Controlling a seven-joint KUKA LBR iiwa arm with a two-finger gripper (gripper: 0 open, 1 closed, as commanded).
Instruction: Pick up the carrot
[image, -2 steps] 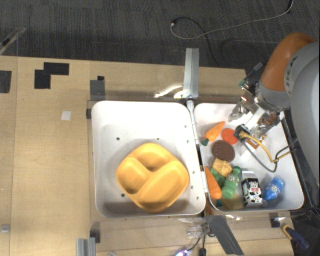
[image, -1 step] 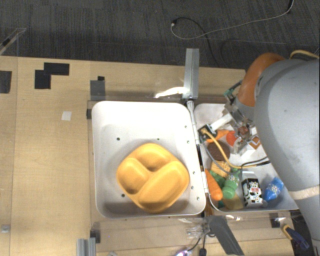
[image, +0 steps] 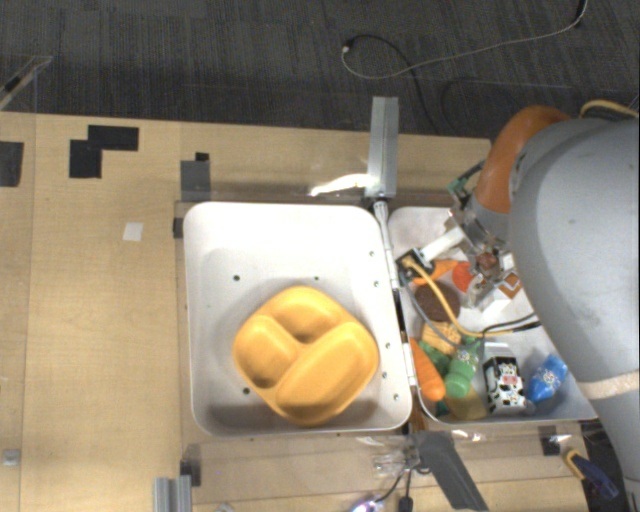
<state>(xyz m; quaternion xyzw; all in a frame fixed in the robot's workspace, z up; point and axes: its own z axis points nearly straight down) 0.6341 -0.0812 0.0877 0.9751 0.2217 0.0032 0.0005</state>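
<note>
The carrot (image: 428, 371) is a small orange piece lying against the left wall of the right bin (image: 420, 222), near that bin's front corner. A green bottle (image: 462, 366) lies right beside it. My gripper (image: 485, 272) hangs over the middle of the right bin, up and to the right of the carrot and apart from it. The big grey arm (image: 585, 250) with its orange band (image: 510, 150) covers the bin's right side. A red-orange object (image: 461, 273) sits just left of the gripper.
A yellow divided plate (image: 305, 352) fills the front of the left bin (image: 250, 240). The right bin also holds a black-and-white carton (image: 503, 385), a blue toy (image: 549, 378) and a brown curved item (image: 435, 298). A metal post (image: 384, 150) stands behind the bins.
</note>
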